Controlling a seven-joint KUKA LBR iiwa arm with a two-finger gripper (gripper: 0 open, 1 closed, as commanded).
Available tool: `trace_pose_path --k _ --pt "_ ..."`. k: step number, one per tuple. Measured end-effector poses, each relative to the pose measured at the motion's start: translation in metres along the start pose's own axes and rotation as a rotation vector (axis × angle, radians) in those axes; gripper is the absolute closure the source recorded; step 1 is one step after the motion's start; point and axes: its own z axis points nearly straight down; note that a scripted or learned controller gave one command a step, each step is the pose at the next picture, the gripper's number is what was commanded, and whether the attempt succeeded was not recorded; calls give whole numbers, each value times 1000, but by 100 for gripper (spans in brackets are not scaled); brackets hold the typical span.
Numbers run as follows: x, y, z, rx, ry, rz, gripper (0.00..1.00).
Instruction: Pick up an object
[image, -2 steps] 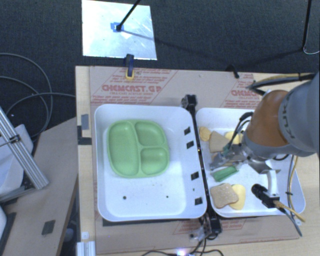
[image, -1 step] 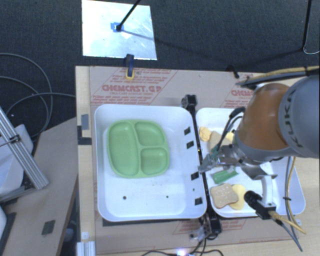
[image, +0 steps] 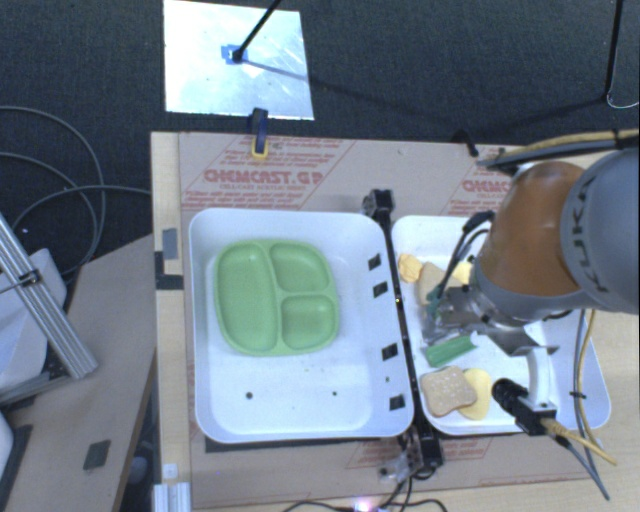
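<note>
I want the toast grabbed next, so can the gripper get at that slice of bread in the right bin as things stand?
Probably yes. The slice of bread lies face-up at the right bin's front, uncovered, with the arm just above it; a yellow piece touching its right edge might crowd the fingers.

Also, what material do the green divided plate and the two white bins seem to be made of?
The green divided plate looks like moulded plastic, matte: uniform pale colour, soft rounded compartment edges. The left bin and right bin seem thin formed plastic, slightly glossy, with rounded rims; possibly coated metal.
</note>
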Motion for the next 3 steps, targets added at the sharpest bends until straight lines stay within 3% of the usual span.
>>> trace_pose_path --k 1,2,3 --pt "66 0 12 5 2 -7 100" --pt "80 68 -46 -6 1 -3 100" --pt "189 52 11 10 4 -10 100"
